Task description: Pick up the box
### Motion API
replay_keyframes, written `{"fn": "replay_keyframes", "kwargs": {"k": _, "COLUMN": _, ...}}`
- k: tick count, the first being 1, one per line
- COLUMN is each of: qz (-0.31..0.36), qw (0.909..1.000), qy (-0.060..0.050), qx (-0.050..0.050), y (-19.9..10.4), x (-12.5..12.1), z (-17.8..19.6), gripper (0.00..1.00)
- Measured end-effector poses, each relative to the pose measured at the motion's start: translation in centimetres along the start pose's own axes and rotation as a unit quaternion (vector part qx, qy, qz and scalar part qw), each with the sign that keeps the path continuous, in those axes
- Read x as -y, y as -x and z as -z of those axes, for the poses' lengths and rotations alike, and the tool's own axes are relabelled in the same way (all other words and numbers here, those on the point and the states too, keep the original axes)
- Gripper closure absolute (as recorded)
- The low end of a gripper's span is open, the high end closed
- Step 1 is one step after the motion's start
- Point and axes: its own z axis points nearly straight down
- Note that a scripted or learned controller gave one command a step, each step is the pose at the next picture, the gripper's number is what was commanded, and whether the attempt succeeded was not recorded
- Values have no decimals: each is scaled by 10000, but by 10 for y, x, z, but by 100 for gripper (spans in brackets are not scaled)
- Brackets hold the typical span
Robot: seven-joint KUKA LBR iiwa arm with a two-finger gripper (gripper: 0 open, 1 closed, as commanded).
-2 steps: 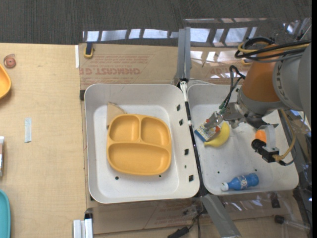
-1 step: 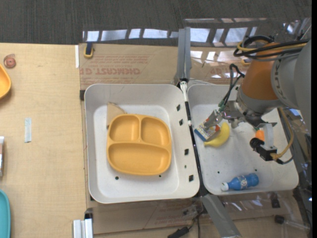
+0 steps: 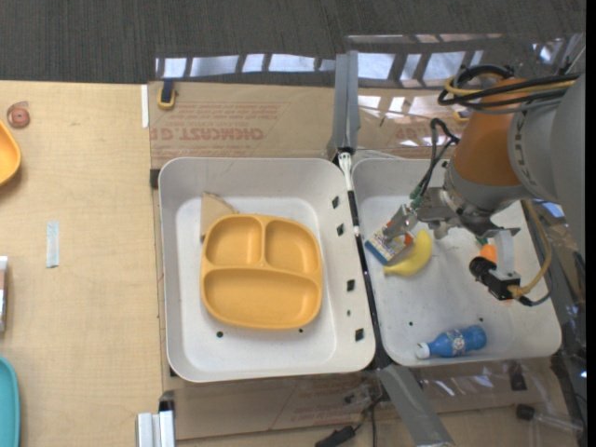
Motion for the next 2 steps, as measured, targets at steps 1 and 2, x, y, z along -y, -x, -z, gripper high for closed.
{"fn": "replay_keyframes", "kwargs": {"k": 1, "qz": 3, "qw": 10000, "qy": 9, "qx": 0, "y": 0, "x": 1, "z": 0, "gripper": 0}}
{"fn": "replay_keyframes", "kwargs": {"k": 2, "qz": 934, "qw": 9956, "qy": 2, "qx": 11, "y": 2, "x": -20, "z": 0, "gripper": 0}}
